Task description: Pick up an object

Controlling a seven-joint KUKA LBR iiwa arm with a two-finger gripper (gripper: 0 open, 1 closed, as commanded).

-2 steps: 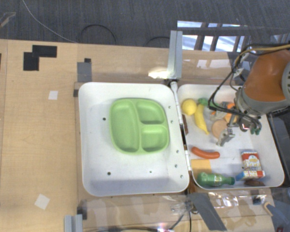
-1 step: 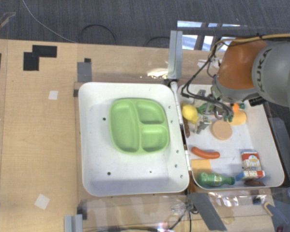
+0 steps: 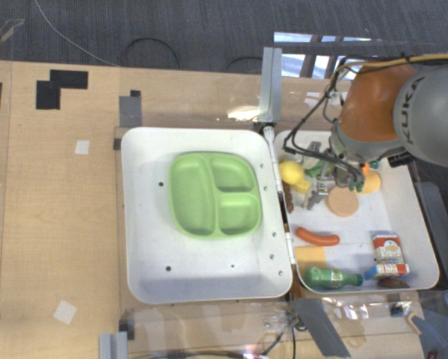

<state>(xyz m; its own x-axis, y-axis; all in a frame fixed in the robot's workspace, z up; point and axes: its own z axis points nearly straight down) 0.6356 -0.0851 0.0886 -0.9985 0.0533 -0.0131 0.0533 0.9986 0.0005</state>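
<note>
Round tan disc (image 3: pixel 343 203) — flat, plain

- Only lettering I can actually read from my end is "KUKA", running down the side of the grey arm (image 3: pixel 433 118) just past the orange band.
- The little red and white carton (image 3: pixel 387 253) in the right bin (image 3: pixel 425 275) has some print on it, but it's way too small and blurry for me to make out.

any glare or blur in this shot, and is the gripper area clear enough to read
Camera view: bright glare on the bench strip behind the left bin; green tray evenly lit and sharp; gripper is dark, cluttered with cables, too murky to read; small items in the right bin look soft.
</note>
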